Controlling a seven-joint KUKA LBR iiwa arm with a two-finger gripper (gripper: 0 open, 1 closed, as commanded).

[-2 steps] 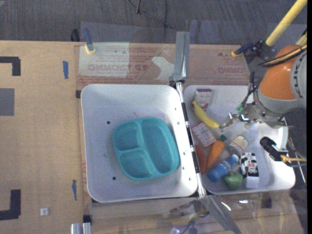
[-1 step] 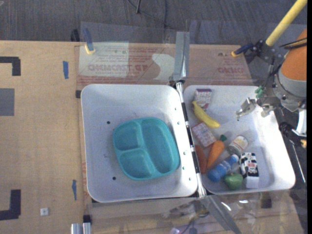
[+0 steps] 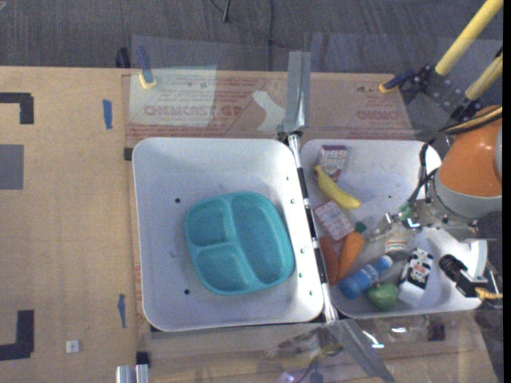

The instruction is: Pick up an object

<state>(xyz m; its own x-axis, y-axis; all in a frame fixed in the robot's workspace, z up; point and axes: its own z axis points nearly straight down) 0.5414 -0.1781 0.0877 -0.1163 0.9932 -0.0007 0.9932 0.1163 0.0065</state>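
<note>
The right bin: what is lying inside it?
The right bin holds a banana, a carrot, a blue bottle, a green fruit and small packets. The arm covers its right side.

Robotics lab, as I see it: plywood desk with blue tape marks, two shallow white plastic bins, grey carpet floor.

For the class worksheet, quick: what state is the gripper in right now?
Gripper: cannot be told; it hangs over the right bin.
</note>
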